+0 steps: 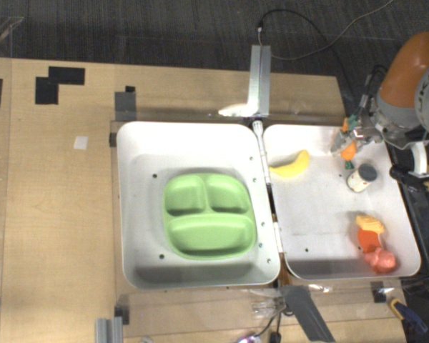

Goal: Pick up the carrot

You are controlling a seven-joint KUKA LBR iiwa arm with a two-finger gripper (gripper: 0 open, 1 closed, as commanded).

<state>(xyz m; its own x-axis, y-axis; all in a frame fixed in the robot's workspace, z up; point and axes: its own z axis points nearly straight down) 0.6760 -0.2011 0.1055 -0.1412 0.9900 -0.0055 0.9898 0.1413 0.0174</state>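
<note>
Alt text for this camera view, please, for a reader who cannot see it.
The gripper sits at the right bin's far right corner with a small orange carrot between its fingers. That bin also holds a banana; the left bin holds a green tray.

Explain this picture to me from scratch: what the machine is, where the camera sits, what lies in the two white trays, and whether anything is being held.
One camera looks down on a wooden bench at a slant. The grey and orange shape at the right is a robot arm reaching in. Its claw sits at the far right corner of the right bin, with a small orange thing, likely the carrot, right at its tip. I cannot tell from here whether the claw really grips it.

The left bin holds a green divided plate. The right bin holds a banana near its far left, a small white and dark object just below the claw, and toy foods in yellow, orange and pink near the front right.
</note>
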